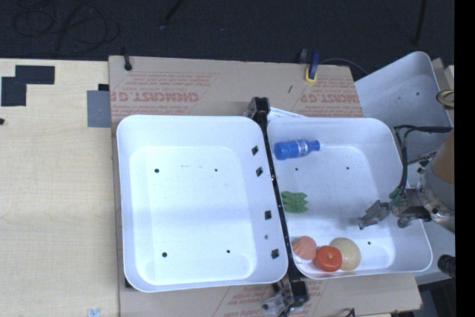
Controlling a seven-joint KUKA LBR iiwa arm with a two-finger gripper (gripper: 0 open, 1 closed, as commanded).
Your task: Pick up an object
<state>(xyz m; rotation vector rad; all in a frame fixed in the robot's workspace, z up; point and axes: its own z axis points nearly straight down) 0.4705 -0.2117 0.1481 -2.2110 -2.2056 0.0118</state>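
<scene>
Over the right side of the right bin (386, 131), my end effector (380, 213) hangs spread and empty, still in the approach step; next I must descend onto something, perhaps the orange cap (328, 258) near the front wall.

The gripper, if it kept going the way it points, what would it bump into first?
The gripper points left across the right bin. Straight along that line, the green thing by the middle divider looks like the first hit, though the gripper might be too high and pass over it.
</scene>
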